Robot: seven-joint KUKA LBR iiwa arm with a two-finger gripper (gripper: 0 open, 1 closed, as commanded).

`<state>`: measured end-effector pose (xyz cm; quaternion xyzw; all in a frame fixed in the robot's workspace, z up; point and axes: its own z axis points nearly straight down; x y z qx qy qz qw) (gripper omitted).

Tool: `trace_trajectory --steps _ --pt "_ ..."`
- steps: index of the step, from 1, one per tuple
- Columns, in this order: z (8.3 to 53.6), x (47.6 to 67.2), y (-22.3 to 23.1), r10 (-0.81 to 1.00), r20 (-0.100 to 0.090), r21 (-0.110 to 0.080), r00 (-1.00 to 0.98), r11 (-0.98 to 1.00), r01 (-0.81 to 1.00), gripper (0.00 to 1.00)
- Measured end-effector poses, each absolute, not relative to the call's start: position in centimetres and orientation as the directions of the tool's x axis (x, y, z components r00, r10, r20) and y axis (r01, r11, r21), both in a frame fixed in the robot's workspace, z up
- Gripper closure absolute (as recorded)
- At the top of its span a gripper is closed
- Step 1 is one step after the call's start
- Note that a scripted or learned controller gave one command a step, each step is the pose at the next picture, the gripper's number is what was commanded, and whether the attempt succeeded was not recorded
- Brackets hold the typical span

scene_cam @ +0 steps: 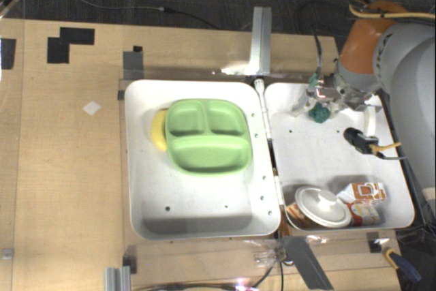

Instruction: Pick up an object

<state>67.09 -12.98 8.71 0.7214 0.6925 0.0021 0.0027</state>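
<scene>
Bench: plain wood at the L, w/ black marks toward its 11 o'clock corner.

L bin: green plate w/ three compartments sits a bit toward 12 o'clock from the bin's centre, flat, open side up. A yellow item pokes out at the plate's 9 o'clock edge, touching it and partly hidden by it; can't tell what it is. The bin floor from centre to 6 o'clock is bare white.

Metal post stands btwn the two bins at their 12 o'clock end.

R bin: gripper is down at approx 12 o'clock in this bin, near the far wall. A small teal object lies right at the gripper's tip, on its 6 o'clock side, touching or v. nearly so. Can't tell how wide the gripper is set, nor whether it has hold of the teal object; too small and blurred.

At 6 o'clock in the R bin: a white round lid-like item against the near wall. Just beside it at its 3 o'clock, a white packet w/ orange-brown print, lying on its side, near the bin's 5 o'clock corner.

Arm, grey, w/ orange band, comes in from 3 o'clock over the R bin's far R corner.
</scene>
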Motion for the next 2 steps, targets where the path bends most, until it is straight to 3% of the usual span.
trace_trajectory --steps 1,2 --pt "10.1 67.3 -12.9 0.999 -0.003 0.013 0.035 -0.035 0.999 1.00" --pt "21.7 62.3 -5.8 0.996 0.001 0.008 0.085 -0.085 0.996 1.00"
